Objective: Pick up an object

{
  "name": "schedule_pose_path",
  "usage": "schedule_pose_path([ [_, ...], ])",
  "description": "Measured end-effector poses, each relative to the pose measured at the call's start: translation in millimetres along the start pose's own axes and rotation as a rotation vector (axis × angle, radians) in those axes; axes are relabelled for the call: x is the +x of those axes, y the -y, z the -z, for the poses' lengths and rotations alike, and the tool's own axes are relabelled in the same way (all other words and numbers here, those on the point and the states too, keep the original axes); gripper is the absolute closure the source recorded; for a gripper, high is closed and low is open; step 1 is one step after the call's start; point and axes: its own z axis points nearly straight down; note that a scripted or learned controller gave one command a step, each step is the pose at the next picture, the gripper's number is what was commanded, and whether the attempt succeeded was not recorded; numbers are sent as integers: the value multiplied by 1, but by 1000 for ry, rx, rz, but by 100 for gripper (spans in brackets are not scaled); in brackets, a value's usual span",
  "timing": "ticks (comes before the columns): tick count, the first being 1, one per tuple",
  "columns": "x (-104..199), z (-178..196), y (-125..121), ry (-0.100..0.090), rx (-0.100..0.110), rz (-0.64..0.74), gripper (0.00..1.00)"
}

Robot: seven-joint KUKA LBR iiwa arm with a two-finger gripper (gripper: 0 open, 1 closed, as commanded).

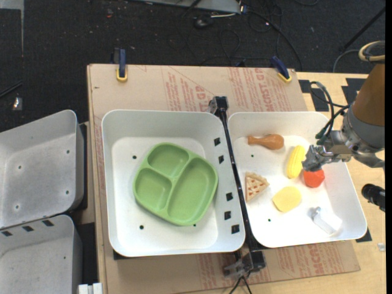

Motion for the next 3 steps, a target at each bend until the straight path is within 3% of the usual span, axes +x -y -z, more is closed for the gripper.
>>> schedule_pose_path([
  [3, 151, 0, -21, 0, 1, 0, 100],
])
